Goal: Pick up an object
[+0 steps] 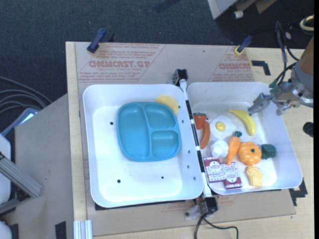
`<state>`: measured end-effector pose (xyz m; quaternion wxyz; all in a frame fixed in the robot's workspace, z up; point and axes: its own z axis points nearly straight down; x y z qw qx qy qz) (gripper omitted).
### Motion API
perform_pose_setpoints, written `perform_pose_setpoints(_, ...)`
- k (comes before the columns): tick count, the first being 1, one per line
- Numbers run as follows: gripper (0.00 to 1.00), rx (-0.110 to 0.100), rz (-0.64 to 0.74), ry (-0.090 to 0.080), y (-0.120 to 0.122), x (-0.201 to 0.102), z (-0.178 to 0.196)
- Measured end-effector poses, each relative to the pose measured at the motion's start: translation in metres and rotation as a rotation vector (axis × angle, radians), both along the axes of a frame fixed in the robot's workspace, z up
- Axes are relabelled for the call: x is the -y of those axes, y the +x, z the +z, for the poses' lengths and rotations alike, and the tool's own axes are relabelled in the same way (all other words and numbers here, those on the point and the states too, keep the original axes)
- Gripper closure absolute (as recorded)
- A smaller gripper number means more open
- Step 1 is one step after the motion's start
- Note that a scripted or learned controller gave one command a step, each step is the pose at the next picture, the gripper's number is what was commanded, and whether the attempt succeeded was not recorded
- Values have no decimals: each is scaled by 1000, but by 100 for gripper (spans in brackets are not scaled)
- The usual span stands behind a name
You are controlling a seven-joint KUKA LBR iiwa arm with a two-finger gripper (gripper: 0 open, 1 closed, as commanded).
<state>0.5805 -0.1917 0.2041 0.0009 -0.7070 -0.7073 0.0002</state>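
Camera view: claw, fingers apart and empty, above right white bin, just beside yellow plastic banana. Judged: nothing gripped yet; descent, closing and lift remain.

The gripper hung over the right bin, just beside the banana. Fried egg, carrot and pumpkin sat below that banana.

I see my arm reaching in from the right edge, wrist angled leftward and slightly down, its gripper hanging low, its metal fingers pointing left.
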Motion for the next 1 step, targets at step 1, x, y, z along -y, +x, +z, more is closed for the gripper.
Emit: perform_pose_setpoints(1,0,2,0,0,9,-15,-119)
